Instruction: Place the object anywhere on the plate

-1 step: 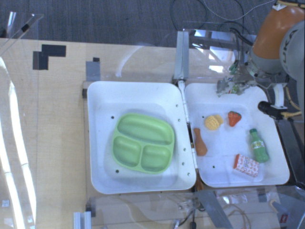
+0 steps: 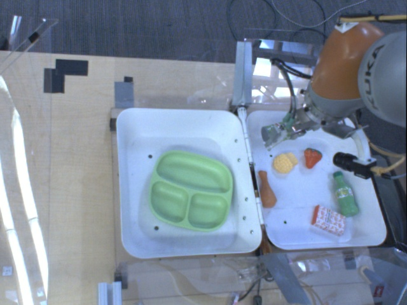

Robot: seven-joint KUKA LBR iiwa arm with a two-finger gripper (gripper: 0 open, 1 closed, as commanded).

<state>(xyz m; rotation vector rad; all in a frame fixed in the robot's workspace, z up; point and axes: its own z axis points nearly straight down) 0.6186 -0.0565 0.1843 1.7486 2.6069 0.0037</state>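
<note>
two shallow white bins side by side. left bin (image 2: 127, 170): pale green divided plastic plate (image 2: 191, 190), bare. right bin (image 2: 372, 230): gripper (image 2: 275, 134) hovering above round yellow toy (image 2: 285, 163), finger state impossible to tell, nothing visibly held. seemingly pre-grasp; next: descend, clasp toy, carry left to plate.

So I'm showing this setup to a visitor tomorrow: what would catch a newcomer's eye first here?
Probably the bright green plate with three compartments, lying alone in the left bin. Next, the big grey arm with its orange band reaching in from the right, its gripper over the right bin's far left corner. Below it lie small toys: a yellow piece, a strawberry, a green bottle.
</note>
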